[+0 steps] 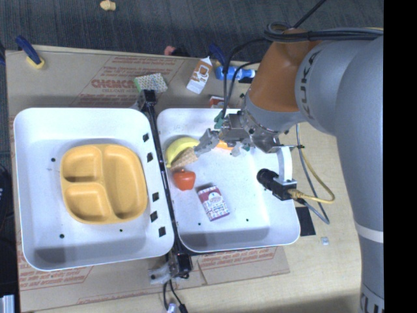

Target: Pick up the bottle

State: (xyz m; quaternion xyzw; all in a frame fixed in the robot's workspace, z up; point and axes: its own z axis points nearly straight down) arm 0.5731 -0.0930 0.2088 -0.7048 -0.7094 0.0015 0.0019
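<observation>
Pincer (225, 139) hovers low over the right bin (254, 220), grip unreadable from up here, and what looks like the bottle (224, 146), an orange sliver, lies directly beneath it, mostly hidden, near the banana (177, 149).

Orange item (223, 145) half-hidden beneath claw (225, 139)

Even, moderately bright overhead light fills a slightly soft, low-resolution view. The two white bins (39, 175) look clean and bright without harsh glare. Soft shadows pool along the bins' inner near walls. The dark floor (195, 12) beyond the bins appears dim and grainy. Small items look blurred.
</observation>
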